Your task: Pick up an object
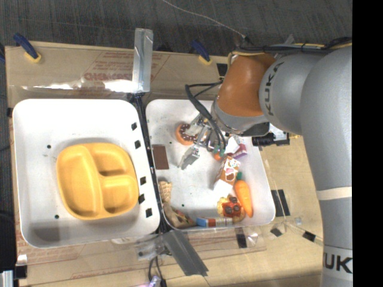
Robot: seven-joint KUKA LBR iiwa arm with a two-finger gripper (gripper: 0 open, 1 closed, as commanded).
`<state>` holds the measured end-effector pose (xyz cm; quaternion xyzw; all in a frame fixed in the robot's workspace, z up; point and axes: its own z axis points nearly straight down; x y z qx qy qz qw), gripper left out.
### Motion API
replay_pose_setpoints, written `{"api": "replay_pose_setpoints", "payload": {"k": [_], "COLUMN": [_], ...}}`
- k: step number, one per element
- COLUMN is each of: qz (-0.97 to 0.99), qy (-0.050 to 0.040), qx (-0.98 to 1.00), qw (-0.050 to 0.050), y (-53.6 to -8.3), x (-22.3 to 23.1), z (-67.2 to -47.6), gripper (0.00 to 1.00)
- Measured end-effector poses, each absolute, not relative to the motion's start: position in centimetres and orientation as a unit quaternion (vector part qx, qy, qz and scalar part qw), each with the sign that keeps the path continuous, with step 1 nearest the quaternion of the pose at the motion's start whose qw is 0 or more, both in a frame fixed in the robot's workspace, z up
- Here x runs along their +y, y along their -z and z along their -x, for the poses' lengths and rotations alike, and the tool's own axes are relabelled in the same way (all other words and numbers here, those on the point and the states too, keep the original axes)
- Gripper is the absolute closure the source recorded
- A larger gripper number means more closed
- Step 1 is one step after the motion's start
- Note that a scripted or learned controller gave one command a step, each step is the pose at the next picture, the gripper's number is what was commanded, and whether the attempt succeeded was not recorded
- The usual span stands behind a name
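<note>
2 white bins sit side by side; over the right bin [263, 166] the end effector [200, 139], its grip impossible to judge, hovers beside a carrot [242, 197] and small toys, while a yellow tray [96, 179] fills the left.

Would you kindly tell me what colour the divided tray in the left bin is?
Yellow; the divided tray shows best in the camera view.

The grey arm [317, 100] reaches in from the right, its thick body running down the right side and bending leftward at the far end. The orange band [240, 88] sits above the wrist, which points down and to the left. The gripper [197, 145] hangs below it, its fingers slightly parted.
</note>
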<state>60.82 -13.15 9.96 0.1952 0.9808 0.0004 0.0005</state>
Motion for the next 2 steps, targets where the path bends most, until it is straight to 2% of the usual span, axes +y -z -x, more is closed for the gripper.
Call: {"api": "replay_pose_setpoints", "payload": {"k": [1, 2], "qz": [-0.258, -0.256], "qy": [-0.0011, -0.0031], "qx": [0.966, 0.967], "qw": [0.001, 0.0], "y": [-11.4, -9.2], "x": [-17.6, -19.4], "z": [-58.0, -52.7], "gripper": [0.0, 0.0]}}
